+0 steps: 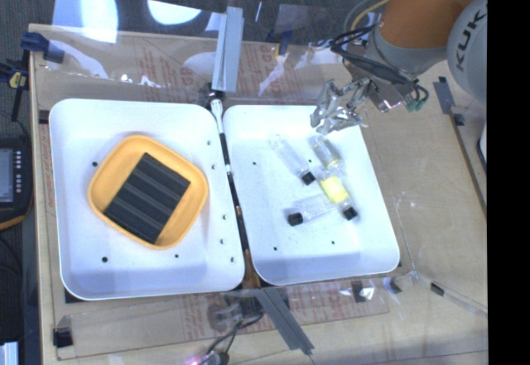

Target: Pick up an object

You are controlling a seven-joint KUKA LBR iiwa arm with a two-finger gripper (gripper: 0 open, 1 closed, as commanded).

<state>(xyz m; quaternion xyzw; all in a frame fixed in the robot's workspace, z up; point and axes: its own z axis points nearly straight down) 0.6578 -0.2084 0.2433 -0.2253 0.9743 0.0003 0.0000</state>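
Item: markers (327, 181), a loose cluster of clear-bodied pens with black caps, one with a yellow section, lying flat in the middle of the right bin (377, 252). Some lay touching or crossing one another; how many there were could not be told, since the clear barrels nearly vanished against the white floor.

Second candidate: yellow dish (108, 177) in the left bin (70, 119), bearing a dark ribbed block (149, 196) set at a slant.

Gripper (331, 117): hung over the right bin's far edge, near the upper end of the cluster, above the objects and apart from them. Nothing lay between its fingers. Whether they stood apart or together could not be told; the metal glinted and blurred at that spot.

Step, as judged: approach, before any grasp. The next move would call for lowering toward the cluster and centring on a single pen, square across its barrel; the crowding of neighbours made a clean closure doubtful.

Obscured: the arm (422, 7) ran out of view at the top right. A clear sheet behind the bins threw bright glare.
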